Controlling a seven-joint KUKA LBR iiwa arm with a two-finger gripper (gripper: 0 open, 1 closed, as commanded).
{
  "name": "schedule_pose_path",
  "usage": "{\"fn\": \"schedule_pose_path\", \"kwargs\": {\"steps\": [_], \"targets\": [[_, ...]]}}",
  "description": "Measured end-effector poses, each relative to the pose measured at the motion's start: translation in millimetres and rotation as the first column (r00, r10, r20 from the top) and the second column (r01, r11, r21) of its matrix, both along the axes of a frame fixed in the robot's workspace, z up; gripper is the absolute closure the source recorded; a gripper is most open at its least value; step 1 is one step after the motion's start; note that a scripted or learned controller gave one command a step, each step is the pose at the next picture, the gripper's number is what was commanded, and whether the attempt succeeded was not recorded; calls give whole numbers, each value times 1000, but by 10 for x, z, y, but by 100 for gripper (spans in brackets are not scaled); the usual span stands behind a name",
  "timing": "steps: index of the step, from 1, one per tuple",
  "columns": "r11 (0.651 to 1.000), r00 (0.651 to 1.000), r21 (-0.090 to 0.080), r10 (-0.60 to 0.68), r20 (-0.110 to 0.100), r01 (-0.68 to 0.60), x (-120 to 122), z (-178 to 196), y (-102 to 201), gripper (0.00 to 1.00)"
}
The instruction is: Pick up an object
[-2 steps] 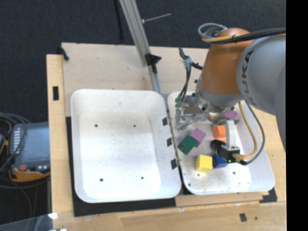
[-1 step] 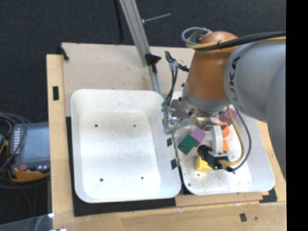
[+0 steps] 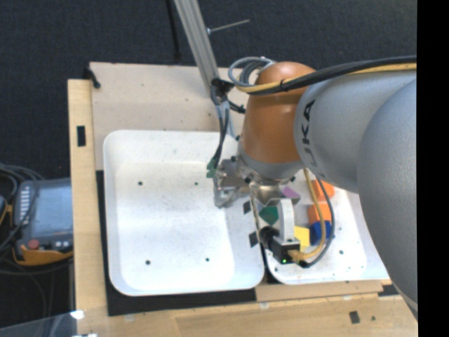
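Observation:
My gripper hangs below the orange wrist band, over the right edge of the left bin, close to the divide between the two bins. Nothing I can make out sits in it. The right bin holds small objects, mostly hidden by the arm: a green piece, a yellow block, a blue piece, an orange piece and a purple sliver. The green piece is the closest to the gripper, just to its lower right.
The grey arm covers most of the right bin and the bench's right side. A slanted metal rail rises behind the bins. A handheld control unit lies off the bench at the left.

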State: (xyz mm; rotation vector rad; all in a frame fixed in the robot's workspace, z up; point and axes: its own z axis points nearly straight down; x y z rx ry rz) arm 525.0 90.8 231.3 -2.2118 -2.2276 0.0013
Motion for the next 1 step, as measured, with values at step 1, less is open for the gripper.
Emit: {"fn": "schedule_pose_path", "kwargs": {"steps": [1], "targets": [[1000, 1000, -1, -6, 3, 6, 9, 7, -28, 0]]}}
